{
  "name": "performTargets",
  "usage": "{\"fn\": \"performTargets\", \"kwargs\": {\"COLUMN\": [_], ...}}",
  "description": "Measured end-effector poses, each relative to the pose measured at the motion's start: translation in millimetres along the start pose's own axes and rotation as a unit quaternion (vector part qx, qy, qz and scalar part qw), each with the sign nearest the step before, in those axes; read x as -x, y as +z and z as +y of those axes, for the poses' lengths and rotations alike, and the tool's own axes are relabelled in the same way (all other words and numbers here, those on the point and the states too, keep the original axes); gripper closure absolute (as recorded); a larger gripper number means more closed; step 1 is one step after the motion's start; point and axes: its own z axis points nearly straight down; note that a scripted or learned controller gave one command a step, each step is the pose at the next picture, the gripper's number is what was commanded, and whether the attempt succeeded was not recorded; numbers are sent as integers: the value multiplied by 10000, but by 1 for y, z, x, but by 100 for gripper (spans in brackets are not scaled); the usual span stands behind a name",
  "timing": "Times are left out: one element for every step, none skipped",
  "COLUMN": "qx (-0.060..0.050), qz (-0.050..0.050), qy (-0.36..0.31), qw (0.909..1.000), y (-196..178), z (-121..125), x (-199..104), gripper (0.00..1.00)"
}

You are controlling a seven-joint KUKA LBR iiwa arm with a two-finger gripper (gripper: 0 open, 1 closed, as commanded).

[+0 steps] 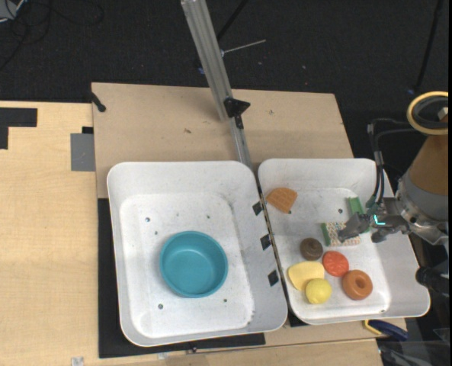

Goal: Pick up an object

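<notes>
Two white bins, side by side on the tabletop [172,128]. Left bin [134,189]: one teal bowl [193,262], alone, well apart from the reach. Right bin [317,175]: seven small pieces clustered near the right, within reach — one tan wedge [281,199], one brown ball [311,248], one red ball [334,263], one brown ring [357,284], one yellow block [305,272], one yellow ball [318,290], one green-and-white item [344,221]. Tool [355,227] hung low over that last item; spread or pressed together, impossible to tell.

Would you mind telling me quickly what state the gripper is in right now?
Gripper: low in the right bin, over the green and white items; whether it is open, shut or holding anything cannot be told.
</notes>
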Motion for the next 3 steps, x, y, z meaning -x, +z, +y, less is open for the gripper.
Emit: {"fn": "performTargets", "kwargs": {"qx": [-1, -22, -4], "qz": [0, 5, 0], "qy": [1, -3, -1], "qw": [10000, 10000, 10000], "y": [0, 58, 105], "z": [0, 7, 7], "x": [0, 0, 0], "gripper": [0, 0, 0]}}
